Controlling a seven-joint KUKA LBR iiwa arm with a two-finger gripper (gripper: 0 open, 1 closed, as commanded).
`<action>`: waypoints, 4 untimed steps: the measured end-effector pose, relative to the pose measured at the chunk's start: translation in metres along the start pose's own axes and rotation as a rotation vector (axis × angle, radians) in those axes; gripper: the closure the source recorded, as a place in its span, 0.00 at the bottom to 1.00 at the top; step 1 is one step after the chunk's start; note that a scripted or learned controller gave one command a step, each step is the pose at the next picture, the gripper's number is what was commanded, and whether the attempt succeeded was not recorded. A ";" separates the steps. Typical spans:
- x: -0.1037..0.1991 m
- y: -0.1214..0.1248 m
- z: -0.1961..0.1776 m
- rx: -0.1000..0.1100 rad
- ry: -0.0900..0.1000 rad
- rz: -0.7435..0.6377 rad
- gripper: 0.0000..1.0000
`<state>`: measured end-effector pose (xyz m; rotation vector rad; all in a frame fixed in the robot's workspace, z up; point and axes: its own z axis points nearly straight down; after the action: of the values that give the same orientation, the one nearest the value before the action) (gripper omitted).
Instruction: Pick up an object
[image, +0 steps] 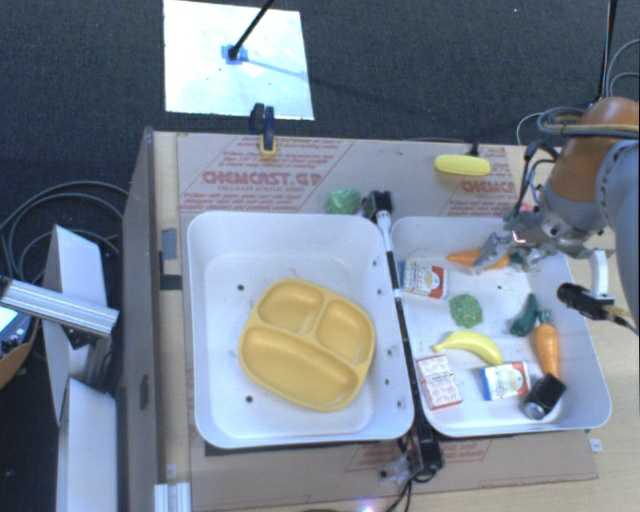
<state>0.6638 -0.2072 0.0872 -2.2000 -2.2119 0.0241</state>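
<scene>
While the gripper (497, 252) hovers at the right bin's (598, 400) far edge over a small orange carrot (462, 258), its jaw state cannot be told.

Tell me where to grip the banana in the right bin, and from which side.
Take the banana across its middle, where the curve is thickest, coming straight down from above. It lies flat on the floor of the right bin, running left to right, with bare floor along both long sides. The gripper probably needs its closing line turned across that length.
</scene>
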 end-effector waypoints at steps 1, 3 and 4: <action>-0.001 -0.001 0.006 0.001 -0.002 -0.001 0.00; 0.068 0.004 0.002 -0.016 -0.010 -0.001 0.00; 0.067 0.002 -0.008 -0.010 -0.007 -0.001 1.00</action>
<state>0.6659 -0.1406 0.0950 -2.2076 -2.2220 0.0208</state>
